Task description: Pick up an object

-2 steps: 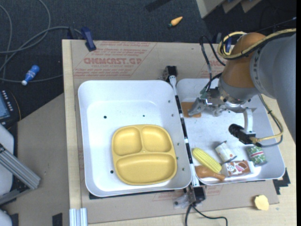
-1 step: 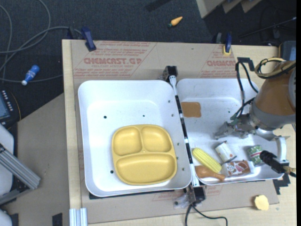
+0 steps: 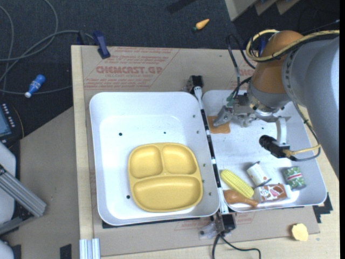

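My gripper (image 3: 226, 115) hangs low over the far left corner of the right bin (image 3: 318, 185). It is right above a flat orange-tan piece (image 3: 220, 127) that lies against the bin's left wall, and whether it touches that piece is unclear. Along the near side of the same bin lie a yellow corn cob (image 3: 237, 183), a small white can (image 3: 257, 173), a green packet (image 3: 294, 178), a brown and red pack (image 3: 273, 192) and an orange-brown spoon-like thing (image 3: 237, 199).
A yellow divided plate (image 3: 164, 176) lies in the left bin (image 3: 108, 117). The grey arm with its orange band (image 3: 275, 63) reaches in over the right bin's far side. A yellow lump (image 3: 299, 231) lies on the bench by the near right corner.
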You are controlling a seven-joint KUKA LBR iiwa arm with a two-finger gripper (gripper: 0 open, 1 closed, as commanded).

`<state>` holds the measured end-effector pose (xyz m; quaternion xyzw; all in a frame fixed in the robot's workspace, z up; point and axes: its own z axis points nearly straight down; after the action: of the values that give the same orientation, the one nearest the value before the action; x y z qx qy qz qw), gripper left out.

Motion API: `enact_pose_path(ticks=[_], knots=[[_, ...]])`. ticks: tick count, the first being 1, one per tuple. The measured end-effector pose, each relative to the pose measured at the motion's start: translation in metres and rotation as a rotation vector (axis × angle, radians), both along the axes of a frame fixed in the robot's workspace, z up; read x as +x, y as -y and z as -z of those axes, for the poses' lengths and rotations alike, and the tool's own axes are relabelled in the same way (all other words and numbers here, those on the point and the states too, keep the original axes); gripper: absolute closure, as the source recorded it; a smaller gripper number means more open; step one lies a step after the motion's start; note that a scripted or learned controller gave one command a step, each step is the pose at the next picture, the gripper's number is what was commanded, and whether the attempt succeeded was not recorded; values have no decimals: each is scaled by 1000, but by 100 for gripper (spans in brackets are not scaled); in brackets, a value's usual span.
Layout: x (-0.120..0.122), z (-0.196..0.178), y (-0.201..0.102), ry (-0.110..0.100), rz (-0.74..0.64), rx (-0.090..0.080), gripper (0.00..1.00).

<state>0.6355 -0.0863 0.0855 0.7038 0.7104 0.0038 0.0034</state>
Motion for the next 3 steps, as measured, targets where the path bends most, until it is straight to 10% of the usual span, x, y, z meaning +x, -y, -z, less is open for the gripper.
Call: enact_pose_path(ticks=[3], knots=[[32, 1, 5, -7, 8, -1, 0]])
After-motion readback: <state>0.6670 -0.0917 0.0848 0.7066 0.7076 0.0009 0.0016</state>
